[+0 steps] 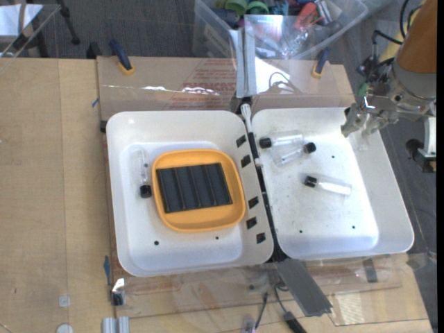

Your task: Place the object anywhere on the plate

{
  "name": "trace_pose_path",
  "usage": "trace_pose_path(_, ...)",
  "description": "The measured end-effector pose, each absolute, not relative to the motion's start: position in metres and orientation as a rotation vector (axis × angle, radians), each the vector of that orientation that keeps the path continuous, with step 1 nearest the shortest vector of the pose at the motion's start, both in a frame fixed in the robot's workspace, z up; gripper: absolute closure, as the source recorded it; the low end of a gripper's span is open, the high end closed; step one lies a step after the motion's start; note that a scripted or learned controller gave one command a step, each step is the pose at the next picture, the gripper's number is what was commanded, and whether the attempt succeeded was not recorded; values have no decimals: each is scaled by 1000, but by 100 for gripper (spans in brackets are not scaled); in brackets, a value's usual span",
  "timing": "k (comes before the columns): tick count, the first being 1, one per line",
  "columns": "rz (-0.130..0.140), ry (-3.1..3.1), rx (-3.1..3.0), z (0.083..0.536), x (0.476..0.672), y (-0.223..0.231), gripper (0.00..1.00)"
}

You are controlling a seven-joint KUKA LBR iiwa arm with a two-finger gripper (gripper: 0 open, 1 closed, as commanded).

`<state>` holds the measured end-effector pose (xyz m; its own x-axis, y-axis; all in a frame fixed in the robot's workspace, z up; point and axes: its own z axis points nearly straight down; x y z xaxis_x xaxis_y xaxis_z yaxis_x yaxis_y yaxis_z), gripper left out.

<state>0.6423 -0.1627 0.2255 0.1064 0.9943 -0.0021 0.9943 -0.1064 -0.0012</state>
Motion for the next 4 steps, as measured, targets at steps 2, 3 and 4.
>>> trace_pose_path(2, -2, 2381, 2054, 193, 667, -104, 100)
trace_pose_path(3, -2, 2492, 1919, 195, 667, -53, 100)
trace_pose_path(4, 3, 2534, 1852, 221, 667, -17, 100)
